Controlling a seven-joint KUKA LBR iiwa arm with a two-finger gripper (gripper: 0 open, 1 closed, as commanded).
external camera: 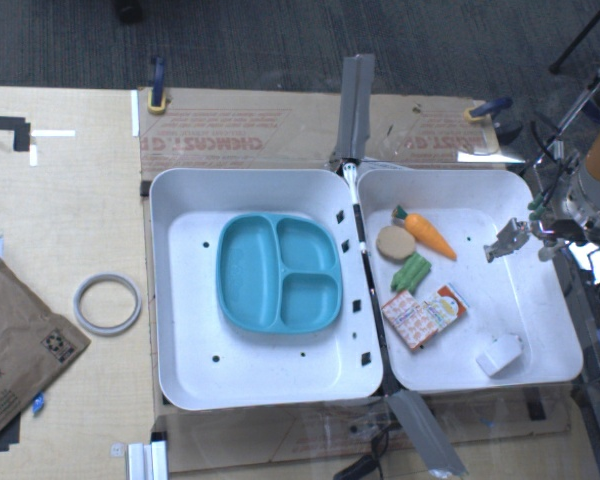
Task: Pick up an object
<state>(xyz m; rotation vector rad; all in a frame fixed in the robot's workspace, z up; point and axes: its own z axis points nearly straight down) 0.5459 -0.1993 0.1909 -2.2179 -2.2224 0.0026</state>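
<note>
The right bin [540,368] holds an orange carrot [429,234], a tan round cookie-like piece [394,242], a green vegetable piece [411,272], a printed snack packet [423,317] and a small white block [499,354]. My gripper [507,240] hangs over the bin's right side, to the right of the carrot and apart from every object. Nothing shows between its fingers.
The left bin [175,298] holds a teal divided plate [278,272]. A tape ring [107,302] and a brown paper bag [15,353] lie on the bench at left. A grey divider post [356,108] stands between the bins at the back.
</note>
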